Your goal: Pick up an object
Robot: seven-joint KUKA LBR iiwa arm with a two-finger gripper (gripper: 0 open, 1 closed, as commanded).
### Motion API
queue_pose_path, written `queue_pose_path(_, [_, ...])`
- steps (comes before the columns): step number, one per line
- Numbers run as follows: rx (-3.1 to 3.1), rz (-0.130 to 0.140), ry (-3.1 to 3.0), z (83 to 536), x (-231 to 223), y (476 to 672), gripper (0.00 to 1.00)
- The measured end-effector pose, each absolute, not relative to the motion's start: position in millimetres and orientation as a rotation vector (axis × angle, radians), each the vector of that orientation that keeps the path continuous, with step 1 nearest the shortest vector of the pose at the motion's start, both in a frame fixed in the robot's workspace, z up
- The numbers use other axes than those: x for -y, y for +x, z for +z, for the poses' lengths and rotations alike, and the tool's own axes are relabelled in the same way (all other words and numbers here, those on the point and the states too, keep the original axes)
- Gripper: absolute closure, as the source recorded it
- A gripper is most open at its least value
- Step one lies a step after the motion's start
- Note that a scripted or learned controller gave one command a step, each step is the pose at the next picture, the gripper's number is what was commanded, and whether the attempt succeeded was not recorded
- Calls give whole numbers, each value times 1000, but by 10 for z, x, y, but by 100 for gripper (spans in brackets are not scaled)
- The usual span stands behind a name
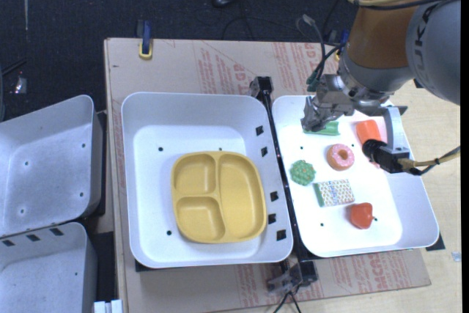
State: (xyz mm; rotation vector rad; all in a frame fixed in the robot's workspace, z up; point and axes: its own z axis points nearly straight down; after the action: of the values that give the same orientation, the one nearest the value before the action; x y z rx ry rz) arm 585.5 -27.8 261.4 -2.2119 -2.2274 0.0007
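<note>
Down in the right bin, the gripper was low at the far left corner, right over a green piece lying on the floor; whether it was apart or together I could not tell. Near it lay an orange block, a pink donut, a green round thing, a patterned block and a red fruit. The left bin held a yellow tray.
</note>
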Motion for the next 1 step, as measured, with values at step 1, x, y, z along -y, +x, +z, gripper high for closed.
queue_pose_path(1, [2227, 2, -2211, 2477, -169, 5687, 100])
